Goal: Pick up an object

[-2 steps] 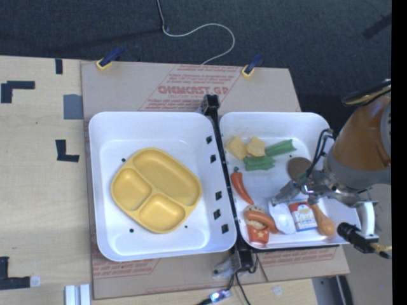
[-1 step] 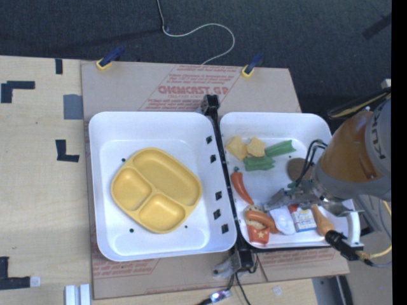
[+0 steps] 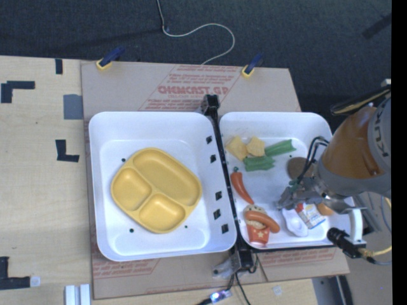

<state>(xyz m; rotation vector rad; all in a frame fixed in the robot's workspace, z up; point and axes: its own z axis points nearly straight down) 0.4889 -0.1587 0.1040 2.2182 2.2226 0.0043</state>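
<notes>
The likely target is the white packet [image 3: 304, 218] with red print, lying in the right bin [image 3: 275, 118] right under and just past the pincer [image 3: 291, 199]. The pincer sits low over it, but whether it's clenched or released is honestly impossible to tell from this slanted view, so no claiming a grab yet. Just left of the pincer lies the hot dog [image 3: 262, 220] on a red piece, and the red chili [image 3: 241, 186] sits a bit further left. Beyond it, toward the far rim, are the green veggies [image 3: 270, 155] and yellow chunks [image 3: 246, 147]. Best bet: centre squarely over the packet, drop straight down, pinch across its narrow side, and avoid clipping the hot dog.
</notes>
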